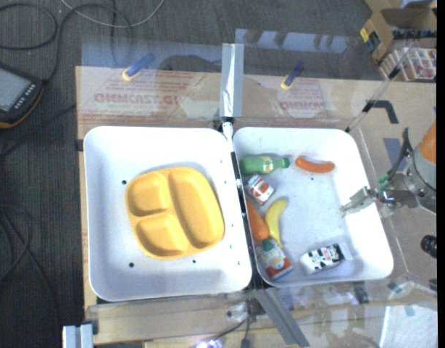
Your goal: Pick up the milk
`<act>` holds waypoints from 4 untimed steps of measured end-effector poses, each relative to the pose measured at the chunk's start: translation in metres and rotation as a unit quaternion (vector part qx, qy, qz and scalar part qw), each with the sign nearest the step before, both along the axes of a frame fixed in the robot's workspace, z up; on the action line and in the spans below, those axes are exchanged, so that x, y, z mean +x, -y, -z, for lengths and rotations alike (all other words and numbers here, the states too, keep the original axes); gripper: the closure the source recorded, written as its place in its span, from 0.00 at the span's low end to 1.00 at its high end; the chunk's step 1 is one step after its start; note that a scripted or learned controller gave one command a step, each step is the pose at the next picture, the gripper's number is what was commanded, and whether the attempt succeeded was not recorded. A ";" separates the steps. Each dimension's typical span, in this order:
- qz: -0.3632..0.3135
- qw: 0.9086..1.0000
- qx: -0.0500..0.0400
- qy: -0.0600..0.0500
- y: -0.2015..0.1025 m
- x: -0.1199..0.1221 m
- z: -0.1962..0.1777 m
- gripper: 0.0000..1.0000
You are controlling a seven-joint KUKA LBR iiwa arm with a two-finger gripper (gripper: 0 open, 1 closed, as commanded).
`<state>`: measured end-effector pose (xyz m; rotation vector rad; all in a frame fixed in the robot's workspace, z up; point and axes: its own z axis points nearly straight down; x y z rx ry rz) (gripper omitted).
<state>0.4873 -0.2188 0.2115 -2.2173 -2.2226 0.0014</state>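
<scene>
Camera view cuts off most of the arm at the right edge. Its hand hovers over the right bin, well above the milk; whether it is open or closed I cannot tell.

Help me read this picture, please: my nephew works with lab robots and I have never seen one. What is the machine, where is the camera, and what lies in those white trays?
The camera hangs above a bench and looks down at a slant. Two shallow white bins sit side by side. The left bin holds a yellow divided tray. The right bin holds toy groceries: a green bottle, a sausage, a small can, a banana, a carrot, a small carton and the milk, a cow-patterned carton near the front. The machine is a robot arm reaching in from the right; its hand sits at the right bin's right rim, holding nothing.
</scene>
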 end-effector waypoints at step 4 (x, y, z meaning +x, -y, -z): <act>-0.161 0.987 -0.004 0.006 -0.065 0.000 0.120 0.00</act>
